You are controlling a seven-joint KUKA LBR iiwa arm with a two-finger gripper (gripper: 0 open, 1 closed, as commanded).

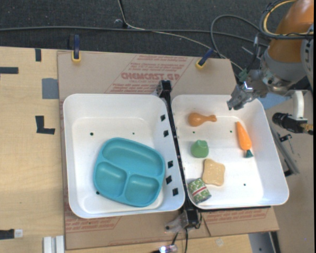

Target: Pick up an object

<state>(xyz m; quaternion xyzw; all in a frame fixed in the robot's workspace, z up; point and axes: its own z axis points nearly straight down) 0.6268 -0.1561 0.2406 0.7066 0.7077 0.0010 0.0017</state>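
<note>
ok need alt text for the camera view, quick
A grey robot arm's two-finger gripper hovers over the top right corner of the right white bin, which holds a toy drumstick, orange carrot, green block, tan bread slice and green packet. The left white bin holds a blue divided tray.

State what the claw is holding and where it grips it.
Nothing is held: the claw hangs at the right bin's far rim, apart from the toy carrot.

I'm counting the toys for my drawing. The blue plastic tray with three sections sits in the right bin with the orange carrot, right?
Not quite. The blue plastic tray with three sections sits in the left white bin, by itself. The orange toy carrot lies in the right white bin. The camera view shows the black divider between the two bins.
</note>
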